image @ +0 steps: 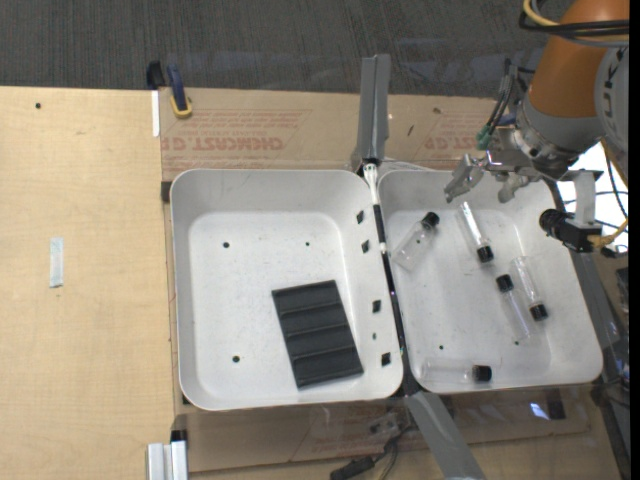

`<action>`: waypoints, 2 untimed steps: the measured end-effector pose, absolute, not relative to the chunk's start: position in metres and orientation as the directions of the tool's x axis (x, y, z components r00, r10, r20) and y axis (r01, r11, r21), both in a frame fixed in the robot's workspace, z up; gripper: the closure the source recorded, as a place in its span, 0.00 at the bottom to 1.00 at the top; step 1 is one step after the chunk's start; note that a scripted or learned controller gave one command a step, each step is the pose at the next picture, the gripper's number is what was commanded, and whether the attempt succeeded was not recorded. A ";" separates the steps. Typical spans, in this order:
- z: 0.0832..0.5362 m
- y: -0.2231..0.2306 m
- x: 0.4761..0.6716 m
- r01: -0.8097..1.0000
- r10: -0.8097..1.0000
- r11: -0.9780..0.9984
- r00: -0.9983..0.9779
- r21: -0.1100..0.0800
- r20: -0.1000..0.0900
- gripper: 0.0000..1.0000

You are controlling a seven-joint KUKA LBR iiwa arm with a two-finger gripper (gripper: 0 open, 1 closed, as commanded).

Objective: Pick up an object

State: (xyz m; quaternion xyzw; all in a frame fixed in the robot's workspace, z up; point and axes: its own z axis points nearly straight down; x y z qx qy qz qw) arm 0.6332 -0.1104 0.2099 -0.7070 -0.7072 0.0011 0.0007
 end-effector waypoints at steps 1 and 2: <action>0.092 -0.140 0.624 1.000 1.000 0.015 -0.015 0.000 -0.001 0.00; 0.101 -0.141 0.624 1.000 1.000 0.011 -0.011 -0.001 -0.001 1.00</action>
